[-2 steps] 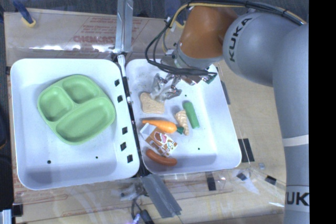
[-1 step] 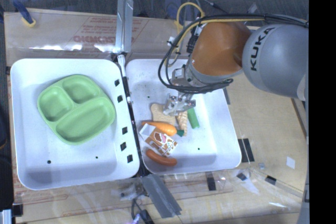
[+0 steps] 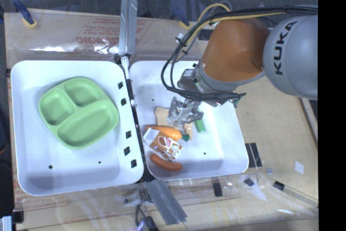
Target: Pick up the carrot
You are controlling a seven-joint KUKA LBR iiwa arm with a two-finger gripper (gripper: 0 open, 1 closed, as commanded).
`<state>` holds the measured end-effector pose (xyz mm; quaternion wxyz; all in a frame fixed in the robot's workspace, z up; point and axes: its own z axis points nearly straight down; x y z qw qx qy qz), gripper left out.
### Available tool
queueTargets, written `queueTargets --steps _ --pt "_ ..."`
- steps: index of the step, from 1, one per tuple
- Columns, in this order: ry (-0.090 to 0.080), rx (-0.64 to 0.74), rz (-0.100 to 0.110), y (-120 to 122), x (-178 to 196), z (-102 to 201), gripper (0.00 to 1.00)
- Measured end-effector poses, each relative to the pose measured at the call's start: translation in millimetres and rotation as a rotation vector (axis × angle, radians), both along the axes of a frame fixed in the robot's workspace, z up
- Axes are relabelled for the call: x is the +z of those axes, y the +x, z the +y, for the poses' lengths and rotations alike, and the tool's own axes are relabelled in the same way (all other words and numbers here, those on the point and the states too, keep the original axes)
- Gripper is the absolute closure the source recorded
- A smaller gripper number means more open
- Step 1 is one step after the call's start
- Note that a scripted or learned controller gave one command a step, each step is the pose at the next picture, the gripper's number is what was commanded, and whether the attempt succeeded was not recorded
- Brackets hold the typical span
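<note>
Nearest in the right bin (image 3: 230, 157): a reddish sausage-shaped piece (image 3: 166, 164) lying by the near wall. Just beyond it, touching or overlapping, a small orange-and-white printed packet (image 3: 166, 146). The carrot (image 3: 168, 132) lies across the packet's far edge, orange, roughly left-right, in the near-left part of the right bin. Gripper (image 3: 185, 113) sits just beyond and slightly right of the carrot, very close above it; carrot is not between the fingers as far as can be seen. Cannot tell whether the tool is spread or closed: metal parts blur together, tips hard to separate. A tan flat piece (image 3: 162, 114) lies left of the gripper, partly covered by it. A small green item (image 3: 200, 126) lies just right of the gripper, partly hidden. Left bin (image 3: 32, 170) holds a green divided plate (image 3: 79, 111), three compartments, well apart from the carrot. Farther back the orange band (image 3: 238, 51) and grey arm (image 3: 297, 57) cover the right bin's far-right corner; the arm is cut off at the right. Cables (image 3: 178, 57) loop at the wrist.
</note>
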<state>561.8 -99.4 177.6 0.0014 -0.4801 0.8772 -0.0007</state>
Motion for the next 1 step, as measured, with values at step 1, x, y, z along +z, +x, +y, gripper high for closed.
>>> queueTargets --steps 1 --pt "0.0 0.722 0.005 -40.7 14.1 39.6 1.0"
